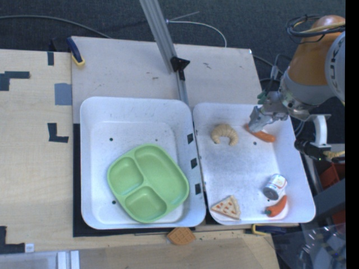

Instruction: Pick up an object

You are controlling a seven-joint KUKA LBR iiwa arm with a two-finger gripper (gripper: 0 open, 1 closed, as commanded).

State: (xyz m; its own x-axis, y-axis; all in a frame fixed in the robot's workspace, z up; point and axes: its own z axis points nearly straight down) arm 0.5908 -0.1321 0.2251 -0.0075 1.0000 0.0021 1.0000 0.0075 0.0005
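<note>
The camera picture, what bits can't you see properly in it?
- gripper: the arm's own wrist covers its fingers in the camera view, so their stance and any contact with the orange carrot are unclear.
- orange carrot: its upper left end is hidden under the gripper.
- small can: too small to read its label.
- cookie-like piece below the left bin: too blurred to identify surely.

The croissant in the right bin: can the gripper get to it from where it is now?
Probably yes. The croissant lies alone on bare bin floor in the right bin, and the gripper hangs just beside it, over an orange carrot-like piece. Nothing stands between them.
</note>
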